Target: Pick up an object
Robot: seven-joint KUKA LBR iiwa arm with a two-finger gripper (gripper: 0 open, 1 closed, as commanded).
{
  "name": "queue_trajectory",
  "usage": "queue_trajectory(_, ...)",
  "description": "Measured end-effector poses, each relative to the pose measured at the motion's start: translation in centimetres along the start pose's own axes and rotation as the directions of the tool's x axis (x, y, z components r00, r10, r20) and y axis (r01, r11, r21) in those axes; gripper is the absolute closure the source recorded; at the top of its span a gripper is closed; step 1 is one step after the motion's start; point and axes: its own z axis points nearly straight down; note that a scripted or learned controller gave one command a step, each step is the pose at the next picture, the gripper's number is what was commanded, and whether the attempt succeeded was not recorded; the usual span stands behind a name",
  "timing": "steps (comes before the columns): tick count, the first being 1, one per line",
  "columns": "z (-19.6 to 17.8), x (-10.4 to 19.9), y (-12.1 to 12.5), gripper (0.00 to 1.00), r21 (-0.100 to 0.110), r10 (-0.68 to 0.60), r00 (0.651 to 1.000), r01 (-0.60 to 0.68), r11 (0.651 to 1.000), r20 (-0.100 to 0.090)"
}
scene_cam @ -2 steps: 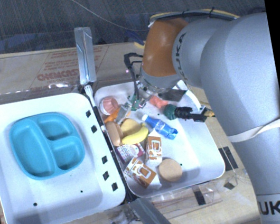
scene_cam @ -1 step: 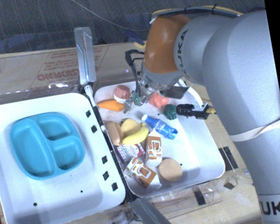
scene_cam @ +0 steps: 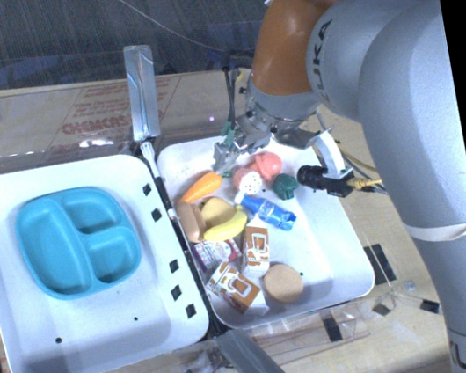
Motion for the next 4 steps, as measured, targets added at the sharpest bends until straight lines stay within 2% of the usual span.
queue_trajectory(1,0.2,0.0,-0.1,0.0,0.003,0.0,1.0,0.0,1.0,-0.001)
queue_trajectory(2,9.9,-0.7,-1.2,0.0,0.003,-0.126,0.992,0.126,0.992,-0.003)
queue_trajectory(3,10.0,-1.5,-6.1,0.0,0.001,-0.161,0.987,0.161,0.987,-0.002)
queue_trajectory(4,8.7,-1.4,-5.8,1.0,-0.004,-0.165,0.986,0.165,0.986,-0.002)
